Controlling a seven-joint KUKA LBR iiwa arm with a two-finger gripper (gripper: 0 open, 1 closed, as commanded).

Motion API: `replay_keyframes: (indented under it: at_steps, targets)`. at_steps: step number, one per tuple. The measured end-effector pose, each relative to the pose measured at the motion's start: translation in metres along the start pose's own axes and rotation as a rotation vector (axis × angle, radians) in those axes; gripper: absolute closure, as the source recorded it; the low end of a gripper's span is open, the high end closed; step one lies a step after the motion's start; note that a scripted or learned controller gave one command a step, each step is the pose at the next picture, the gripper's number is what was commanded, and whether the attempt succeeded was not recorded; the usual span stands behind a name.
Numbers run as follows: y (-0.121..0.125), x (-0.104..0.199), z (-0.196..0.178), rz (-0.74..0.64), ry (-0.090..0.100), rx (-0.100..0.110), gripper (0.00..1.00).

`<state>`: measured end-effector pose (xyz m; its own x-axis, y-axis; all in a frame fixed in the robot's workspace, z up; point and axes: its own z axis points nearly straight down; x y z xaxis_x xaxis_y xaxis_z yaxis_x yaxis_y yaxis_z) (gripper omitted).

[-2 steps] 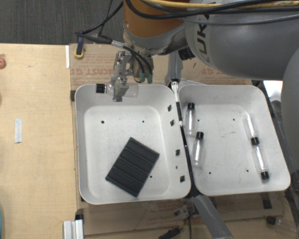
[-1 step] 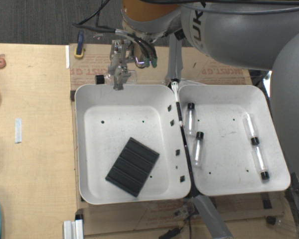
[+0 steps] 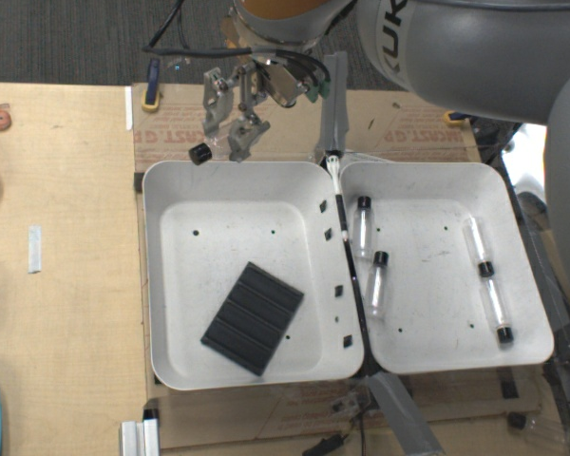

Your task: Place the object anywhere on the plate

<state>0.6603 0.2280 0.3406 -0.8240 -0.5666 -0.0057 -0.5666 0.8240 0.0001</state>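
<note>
The left bin (image 3: 161, 283) contains one black ribbed plate (image 3: 254, 317), lying flat and turned at an angle near the front wall. The right bin (image 3: 522, 283) contains four clear tubes with black caps: two (image 3: 363, 224) (image 3: 376, 281) near its left wall, two (image 3: 477, 245) (image 3: 497, 310) toward its right. The gripper (image 3: 230, 131) hangs above the surface behind the left bin, fingers apart, holding nothing.

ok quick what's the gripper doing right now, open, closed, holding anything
Gripper: open, holding nothing, hanging above the far rim of the left bin.
</note>
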Motion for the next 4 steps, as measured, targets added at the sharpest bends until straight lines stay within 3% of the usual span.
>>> replay_keyframes:
  at_steps: [2,3,4]
  targets:
    - [-0.004,-0.001,-0.019,0.013,-0.011,-0.002,1.00]
    - [0.000,-0.001,-0.101,-0.306,0.000,-0.001,1.00]
    - [-0.002,-0.002,-0.110,-0.299,-0.005,-0.002,1.00]
